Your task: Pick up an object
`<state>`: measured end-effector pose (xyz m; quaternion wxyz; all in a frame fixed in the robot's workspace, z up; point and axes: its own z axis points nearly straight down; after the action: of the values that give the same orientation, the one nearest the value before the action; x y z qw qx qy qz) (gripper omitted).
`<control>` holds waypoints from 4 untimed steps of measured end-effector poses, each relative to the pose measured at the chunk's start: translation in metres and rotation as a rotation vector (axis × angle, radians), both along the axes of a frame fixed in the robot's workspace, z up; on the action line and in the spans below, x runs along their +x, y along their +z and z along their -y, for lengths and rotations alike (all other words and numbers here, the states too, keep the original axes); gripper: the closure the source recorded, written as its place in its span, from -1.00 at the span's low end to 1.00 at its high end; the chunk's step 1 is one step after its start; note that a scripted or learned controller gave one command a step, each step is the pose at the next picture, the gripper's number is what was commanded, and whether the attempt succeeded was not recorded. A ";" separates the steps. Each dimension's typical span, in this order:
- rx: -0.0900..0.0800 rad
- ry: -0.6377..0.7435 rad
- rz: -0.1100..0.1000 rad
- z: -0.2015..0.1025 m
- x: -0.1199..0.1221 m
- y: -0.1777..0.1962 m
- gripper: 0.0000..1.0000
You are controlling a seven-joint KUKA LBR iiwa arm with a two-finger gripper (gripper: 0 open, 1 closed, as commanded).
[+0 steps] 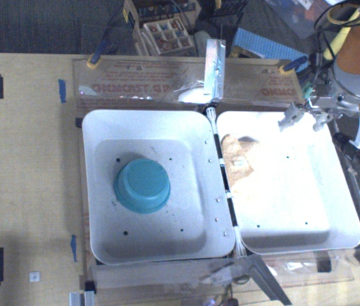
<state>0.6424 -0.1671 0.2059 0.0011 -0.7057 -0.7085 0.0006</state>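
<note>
Teal round plastic bowl [143,184] upturned in left bin [97,132]; fingers [290,116] spread wide, holding nothing, above right bin [339,190].

Left bin [97,139]: bowl [143,185] at centre, open floor all round. Right bin [342,190]: brown scrap [237,158] at nine o'clock.

A robotics lab is indicated: two white bins [97,139] are fixed side by side on a taped wooden desk [27,171], loose cables [332,11] are draped behind, and cluttered boxes [164,27] are stacked beyond.
</note>
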 end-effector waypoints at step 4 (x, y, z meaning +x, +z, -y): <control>-0.002 0.533 0.008 -0.109 0.026 -0.021 1.00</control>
<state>0.6683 -0.0583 0.1847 -0.0026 -0.4940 -0.8694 -0.0010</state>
